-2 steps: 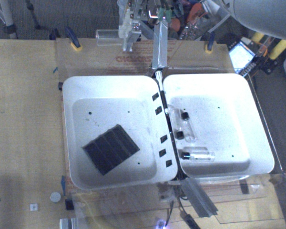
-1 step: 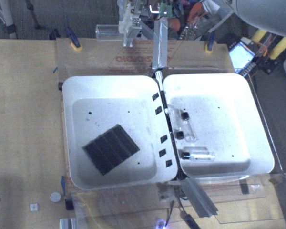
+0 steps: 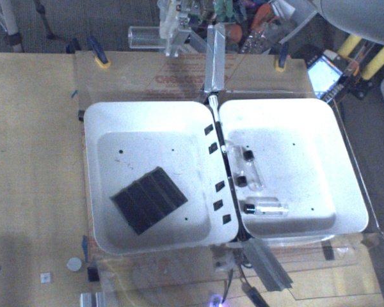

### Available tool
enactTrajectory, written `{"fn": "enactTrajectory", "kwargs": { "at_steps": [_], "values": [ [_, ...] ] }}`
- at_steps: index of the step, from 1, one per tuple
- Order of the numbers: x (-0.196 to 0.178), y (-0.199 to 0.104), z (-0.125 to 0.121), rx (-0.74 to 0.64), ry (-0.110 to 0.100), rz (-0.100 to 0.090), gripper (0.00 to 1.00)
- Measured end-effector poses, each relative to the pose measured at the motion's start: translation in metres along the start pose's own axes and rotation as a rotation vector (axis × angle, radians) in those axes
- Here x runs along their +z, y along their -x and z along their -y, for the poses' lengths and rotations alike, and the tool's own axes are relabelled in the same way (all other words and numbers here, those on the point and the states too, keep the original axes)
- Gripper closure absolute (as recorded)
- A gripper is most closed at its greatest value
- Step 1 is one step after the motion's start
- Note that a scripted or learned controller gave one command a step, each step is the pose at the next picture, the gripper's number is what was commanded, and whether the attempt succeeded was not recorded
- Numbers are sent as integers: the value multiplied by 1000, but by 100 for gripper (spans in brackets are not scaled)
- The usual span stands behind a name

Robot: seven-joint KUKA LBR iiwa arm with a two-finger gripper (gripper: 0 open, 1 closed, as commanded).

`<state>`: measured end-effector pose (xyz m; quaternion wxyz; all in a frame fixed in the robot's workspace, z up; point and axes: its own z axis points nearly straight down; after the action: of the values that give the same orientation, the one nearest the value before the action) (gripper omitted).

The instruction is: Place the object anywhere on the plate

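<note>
Left of centre, the left shallow white bin (image 3: 102,171) holds a black ridged square plate (image 3: 148,199), lying flat and turned cornerwise. Right of it, the right shallow white bin (image 3: 320,158) holds two clear plastic tubes with black caps (image 3: 251,170) near its left wall, well apart from the plate. At upper right sits the grey arm (image 3: 358,5).

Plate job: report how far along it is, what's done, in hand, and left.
Done: nothing yet by the look of it. The dark ribbed plate lies in the left bin with nothing on it. In hand: nothing visibly; the grey arm sits at the upper right, away from both bins. Left: everything. The clear vials and lie in the right bin, one to be picked and set on the plate.
</note>
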<state>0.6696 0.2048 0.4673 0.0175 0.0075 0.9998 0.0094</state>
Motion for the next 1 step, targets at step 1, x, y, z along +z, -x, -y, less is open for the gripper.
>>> {"fn": "enactTrajectory", "kwargs": {
  "at_steps": [1],
  "values": [
    [-12, 1, -1, 1, 5, 10, 100]
  ]
}}
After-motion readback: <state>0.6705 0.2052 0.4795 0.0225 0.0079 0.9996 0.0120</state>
